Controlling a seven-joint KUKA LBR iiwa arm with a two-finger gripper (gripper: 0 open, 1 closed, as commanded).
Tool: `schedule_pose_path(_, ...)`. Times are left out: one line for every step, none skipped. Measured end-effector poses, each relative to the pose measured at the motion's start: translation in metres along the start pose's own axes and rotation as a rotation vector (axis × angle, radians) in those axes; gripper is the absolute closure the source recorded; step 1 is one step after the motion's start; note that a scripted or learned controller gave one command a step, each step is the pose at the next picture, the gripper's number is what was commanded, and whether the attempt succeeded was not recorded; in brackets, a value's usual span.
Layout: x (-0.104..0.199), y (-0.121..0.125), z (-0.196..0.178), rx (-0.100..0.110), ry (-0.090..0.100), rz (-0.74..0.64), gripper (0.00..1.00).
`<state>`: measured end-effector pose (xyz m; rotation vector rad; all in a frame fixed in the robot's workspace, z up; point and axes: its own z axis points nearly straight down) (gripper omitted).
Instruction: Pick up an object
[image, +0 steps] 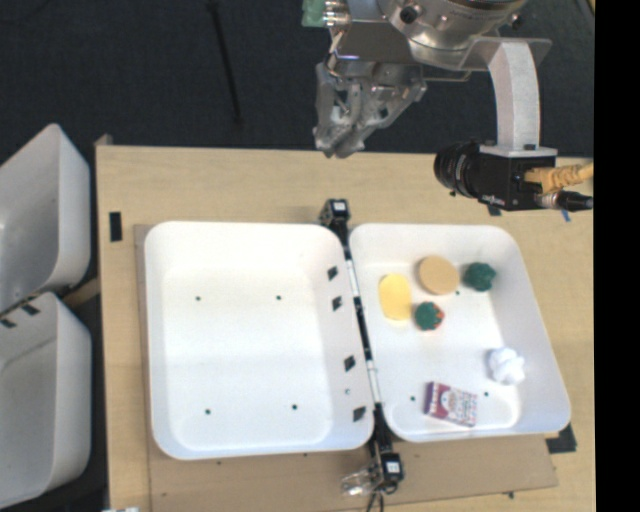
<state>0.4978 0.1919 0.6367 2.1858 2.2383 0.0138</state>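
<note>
Worktop (120, 330): pale wood, dark floor (150, 70) behind. Two shallow white bins side by side, touching at seam. Left bin (240, 350): four small dark dots on floor. Right bin (400, 360): same shape. Black clips (338, 303) spaced along seam; black clamp (335, 211) at far end, another (385, 465) at near end. Black tape mark (115, 227) on worktop beside left bin. Two white moulded shells (40, 210) off worktop's left edge, type unclear.
</note>
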Motion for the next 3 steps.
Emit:
schedule_pose_path(0.0, 0.001, -0.01, -0.002, 0.0, -0.002, 1.0)
schedule_pose_path(-0.001, 0.002, -0.021, -0.004, 0.0, -0.003, 1.0)
schedule_pose_path(-0.001, 0.003, -0.031, -0.006, -0.001, -0.003, 1.0)
